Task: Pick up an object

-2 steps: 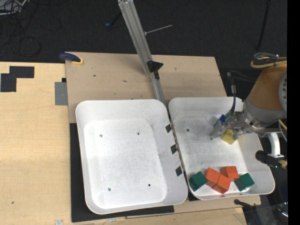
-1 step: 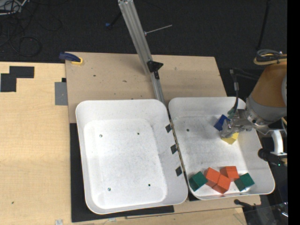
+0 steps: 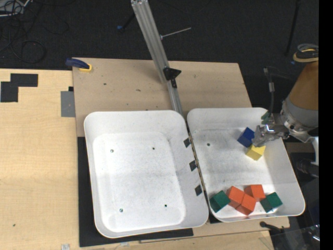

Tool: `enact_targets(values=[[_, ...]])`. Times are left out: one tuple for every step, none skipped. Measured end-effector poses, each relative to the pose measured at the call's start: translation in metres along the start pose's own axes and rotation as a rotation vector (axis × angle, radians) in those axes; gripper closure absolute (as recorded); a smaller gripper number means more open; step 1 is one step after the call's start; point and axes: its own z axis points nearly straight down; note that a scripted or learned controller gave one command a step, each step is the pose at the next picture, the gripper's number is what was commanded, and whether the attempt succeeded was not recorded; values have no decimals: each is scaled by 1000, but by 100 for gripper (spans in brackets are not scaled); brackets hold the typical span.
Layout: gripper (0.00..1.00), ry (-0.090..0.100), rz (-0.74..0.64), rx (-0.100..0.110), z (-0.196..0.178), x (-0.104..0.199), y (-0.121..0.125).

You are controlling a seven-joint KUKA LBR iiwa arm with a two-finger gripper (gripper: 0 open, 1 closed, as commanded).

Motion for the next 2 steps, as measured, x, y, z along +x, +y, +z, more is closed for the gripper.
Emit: enact_targets(values=[[100, 0, -9, -1, -44, -1, 1], [100, 4, -12, 6, -33, 49, 0]])
